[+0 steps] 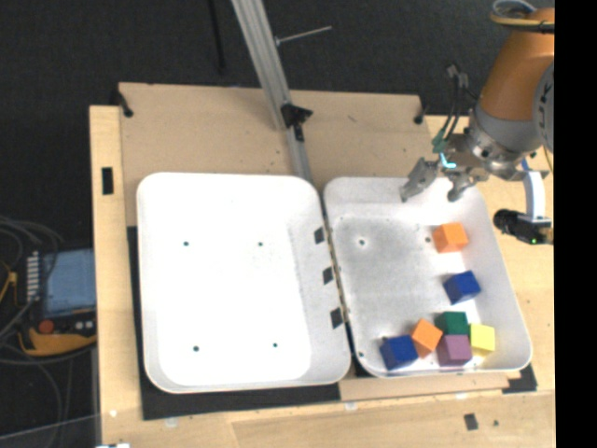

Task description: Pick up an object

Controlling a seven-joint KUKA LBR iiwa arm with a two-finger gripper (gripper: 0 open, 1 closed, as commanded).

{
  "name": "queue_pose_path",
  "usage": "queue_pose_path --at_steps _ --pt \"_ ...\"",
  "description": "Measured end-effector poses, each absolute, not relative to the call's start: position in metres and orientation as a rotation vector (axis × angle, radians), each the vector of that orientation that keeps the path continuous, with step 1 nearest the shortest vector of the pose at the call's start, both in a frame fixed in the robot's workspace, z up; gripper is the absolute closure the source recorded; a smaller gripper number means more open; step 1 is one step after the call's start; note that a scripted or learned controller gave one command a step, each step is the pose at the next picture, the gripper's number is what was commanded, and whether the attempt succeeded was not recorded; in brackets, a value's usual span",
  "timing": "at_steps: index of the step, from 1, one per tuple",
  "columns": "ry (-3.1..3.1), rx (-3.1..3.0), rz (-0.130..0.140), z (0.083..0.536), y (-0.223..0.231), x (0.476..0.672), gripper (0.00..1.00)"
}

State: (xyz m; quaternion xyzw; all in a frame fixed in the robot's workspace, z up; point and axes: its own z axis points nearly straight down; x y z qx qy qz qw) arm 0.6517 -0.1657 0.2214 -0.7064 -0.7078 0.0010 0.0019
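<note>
— Where does the gripper [437,183] sit?

— Over the far edge of the right bin [392,241], with its two fingers spread apart and nothing between them.

— And what is there to pick?

— Small cubes, all in the right bin. An orange cube [450,237] lies nearest the gripper, alone. A blue cube [461,287] lies apart below it. At the near edge a cluster sits packed: another blue cube [399,352], a second orange cube [427,335], a green cube [455,322], a purple cube [454,349] and a yellow cube [482,338], several touching.

— How would they handle?

— They look like light, stiff blocks, probably foam or painted wood; I judge they won't crush or sag. Flat faces give a firm pinch, though a smooth face could slip if caught on a corner.

— Where to take hold?

— On two opposite flat sides of the lone orange cube, fingers squared to its faces. It has free room on all sides; the clustered ones offer little gap for a finger.
</note>
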Motion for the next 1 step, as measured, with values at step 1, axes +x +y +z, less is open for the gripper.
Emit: queue_pose_path --at_steps 1 --pt "-2.228 -2.218 0.002 0.2250 -0.1665 0.6525 0.00"
